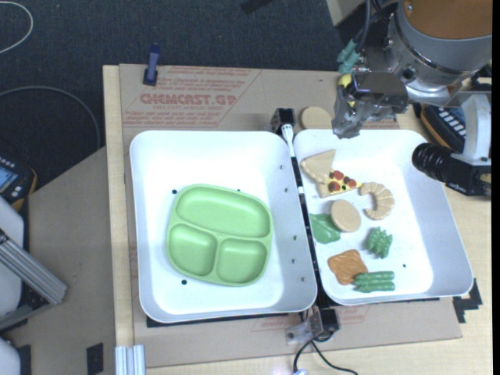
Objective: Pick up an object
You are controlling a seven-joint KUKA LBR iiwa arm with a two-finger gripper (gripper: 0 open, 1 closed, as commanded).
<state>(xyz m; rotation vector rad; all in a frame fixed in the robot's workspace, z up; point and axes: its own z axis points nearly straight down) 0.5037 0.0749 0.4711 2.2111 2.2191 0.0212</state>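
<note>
My gripper (348, 126) hangs over the far edge of the right bin (437, 209), above and behind the food toys. Nothing shows between its fingers. Below it in that bin lie a pizza slice (328, 174), a tan croissant (378, 198), a beige round cookie (344, 216), a green leaf piece (323, 228), a dark green broccoli-like piece (380, 242), an orange nugget (348, 265) and green beans (373, 281).
The left bin (156, 170) holds a light green three-compartment tray (220, 233). A tan disc (316, 118) lies on the board just behind the right bin. A blue marker-like item (151, 65) rests at the board's far left corner.
</note>
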